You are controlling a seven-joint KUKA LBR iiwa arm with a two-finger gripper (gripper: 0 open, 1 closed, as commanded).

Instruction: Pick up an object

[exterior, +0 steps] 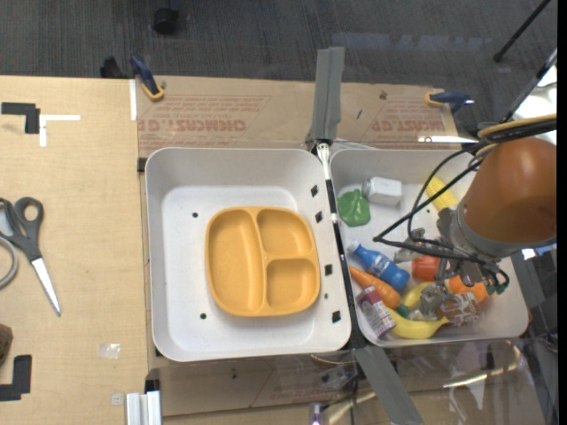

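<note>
Reaching into right bin (509,324) | gripper (440,283) above clutter | grip state: cannot tell | next: descend, close on one item, maybe banana (416,328) just below

objects heaped in the right bin

a blue bottle (381,265) lies tilted beside an orange carrot-shaped piece (373,287); a yellow banana (418,327) curves along the near wall, touching a dark red packet (375,312). a green leafy piece (353,207) and a small white block (384,189) sit apart toward the far wall.
</note>
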